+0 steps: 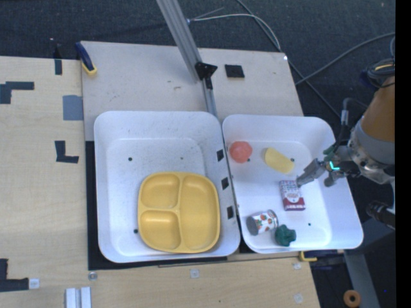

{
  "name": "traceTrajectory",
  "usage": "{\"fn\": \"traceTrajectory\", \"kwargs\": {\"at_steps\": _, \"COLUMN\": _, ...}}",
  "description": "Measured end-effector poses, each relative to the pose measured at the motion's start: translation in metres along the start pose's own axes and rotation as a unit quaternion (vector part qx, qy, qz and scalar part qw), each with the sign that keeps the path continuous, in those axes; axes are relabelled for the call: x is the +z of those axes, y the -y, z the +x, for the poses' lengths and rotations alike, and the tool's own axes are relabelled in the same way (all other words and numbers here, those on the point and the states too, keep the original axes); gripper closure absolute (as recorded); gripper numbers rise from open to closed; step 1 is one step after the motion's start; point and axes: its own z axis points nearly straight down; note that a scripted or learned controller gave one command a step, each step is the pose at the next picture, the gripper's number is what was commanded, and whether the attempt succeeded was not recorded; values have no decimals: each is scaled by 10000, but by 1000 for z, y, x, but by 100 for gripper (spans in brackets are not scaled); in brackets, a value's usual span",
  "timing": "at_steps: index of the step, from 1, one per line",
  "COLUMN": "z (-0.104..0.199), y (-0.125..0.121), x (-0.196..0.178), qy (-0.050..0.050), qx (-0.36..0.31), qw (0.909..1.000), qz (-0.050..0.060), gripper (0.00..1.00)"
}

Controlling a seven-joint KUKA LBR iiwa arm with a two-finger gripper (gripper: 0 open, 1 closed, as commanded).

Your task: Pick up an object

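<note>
The right bin (321, 130) holds several small things: a red ball (241, 151), a yellow lump (279, 160), a red and white packet (293, 196), a small printed can (262, 222) lying on its side, and a green lump (286, 235). My gripper (315, 181) hangs over the right side of this bin, just right of and slightly above the packet. Its fingers stand open, nothing is between them, and the left fingertip (302, 179) points down-left toward the packet's top edge.
A yellow divided plate (180, 212) lies in the left bin (106, 172). A slanted metal pole (183, 31) comes down to the ridge between the bins. A blue and yellow clamp (86, 59) sits at the bench's far left corner.
</note>
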Motion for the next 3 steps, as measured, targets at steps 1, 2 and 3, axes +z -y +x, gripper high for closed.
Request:
{"fn": "traceTrajectory", "kwargs": {"at_steps": 1, "z": 0, "y": 0, "x": 0, "qy": 1, "qx": -1, "qw": 10000, "qz": -6, "gripper": 0}}
{"fn": "traceTrajectory", "kwargs": {"at_steps": 2, "z": -3, "y": -2, "x": 44, "qy": 2, "qx": 4, "qw": 10000, "qz": 12, "gripper": 0}}
{"fn": "traceTrajectory", "kwargs": {"at_steps": 3, "z": -4, "y": 2, "x": 88, "qy": -1, "qx": 5, "qw": 10000, "qz": 15, "gripper": 0}}
